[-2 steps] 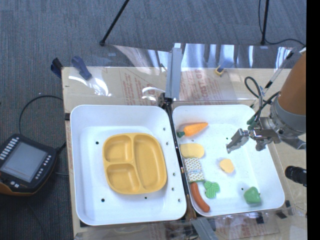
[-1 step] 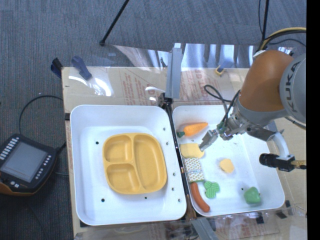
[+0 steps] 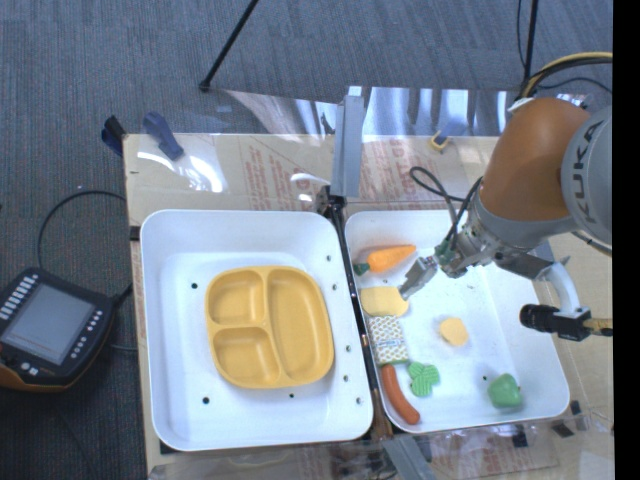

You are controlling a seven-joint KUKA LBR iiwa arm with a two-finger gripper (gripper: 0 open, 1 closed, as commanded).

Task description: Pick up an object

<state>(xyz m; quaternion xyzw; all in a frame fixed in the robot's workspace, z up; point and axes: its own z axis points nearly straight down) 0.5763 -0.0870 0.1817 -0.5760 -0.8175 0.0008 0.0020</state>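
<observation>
The counter (image 3: 250, 173) carries 2 shallow white bins side by side. The left bin (image 3: 180, 238) holds 1 yellow divided plate (image 3: 268, 325) with 3 compartments, lying flat near its middle.

The right bin (image 3: 520, 338) holds 7 small things. 1 toy carrot (image 3: 388, 258) lies near the far left corner, its green top pointing left. Just below it sits 1 pale yellow slab (image 3: 383, 302), and below that 1 patterned block (image 3: 388, 340) close to the left wall. 1 red-orange sausage (image 3: 400, 395) lies slanted at the near left corner, with 1 green leafy piece (image 3: 424, 377) just beside it. 1 small yellow-orange disc (image 3: 454, 331) rests near the bin's middle, well apart from 1 green pepper-like piece (image 3: 505, 391) toward the near right corner.

The arm reaches in from the right, and its end effector (image 3: 417, 278) hangs over the right bin between the carrot and the yellow slab, tip just above the slab's upper right edge. Whether its tips are spread or pressed together cannot be told.
</observation>
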